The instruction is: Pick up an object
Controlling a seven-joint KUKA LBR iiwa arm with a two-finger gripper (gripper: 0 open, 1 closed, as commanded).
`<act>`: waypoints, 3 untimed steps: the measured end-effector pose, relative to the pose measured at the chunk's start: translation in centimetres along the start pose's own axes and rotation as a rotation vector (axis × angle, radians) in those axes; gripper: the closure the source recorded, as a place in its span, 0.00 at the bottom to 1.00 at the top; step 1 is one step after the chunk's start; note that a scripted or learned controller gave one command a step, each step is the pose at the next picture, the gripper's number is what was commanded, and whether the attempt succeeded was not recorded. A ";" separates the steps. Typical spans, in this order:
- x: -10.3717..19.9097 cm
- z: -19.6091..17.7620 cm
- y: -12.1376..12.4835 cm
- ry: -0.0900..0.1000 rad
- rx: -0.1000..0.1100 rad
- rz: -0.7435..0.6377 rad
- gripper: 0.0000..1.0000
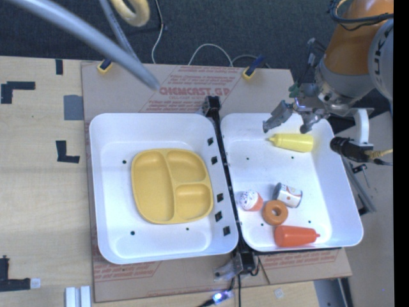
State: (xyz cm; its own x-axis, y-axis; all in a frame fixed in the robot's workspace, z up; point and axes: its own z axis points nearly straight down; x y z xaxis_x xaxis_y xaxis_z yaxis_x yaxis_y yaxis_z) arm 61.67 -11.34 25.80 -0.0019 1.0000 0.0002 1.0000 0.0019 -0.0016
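Note:
My gripper (289,124) hangs over the far side of the right bin (339,190), its two fingers spread open with nothing between them. Just in front of it, a yellow squeeze bottle (293,142) lies on its side on the bin floor. Nearer the front of that bin are a small silver can (288,195), a white and orange ball (249,201), a brown donut-shaped ring (276,212) and an orange carrot-like piece (296,236).
The left bin (108,171) holds a yellow divided plate (172,185). A black divider (220,171) runs between the bins. A grey pole (77,27) crosses the upper left above the bench. The arm's orange band (361,18) is at the upper right.

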 end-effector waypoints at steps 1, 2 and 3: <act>-0.5 5.5 -1.0 -0.001 0.005 0.002 0.00; 0.6 11.1 -1.0 0.000 0.006 0.000 0.00; 0.2 17.0 -0.4 -0.001 0.005 0.001 0.00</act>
State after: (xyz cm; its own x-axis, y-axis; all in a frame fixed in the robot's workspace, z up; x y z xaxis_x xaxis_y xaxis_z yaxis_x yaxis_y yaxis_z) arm 61.29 -11.12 8.82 -0.0012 1.0000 -0.0004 1.0000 0.0012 -0.0068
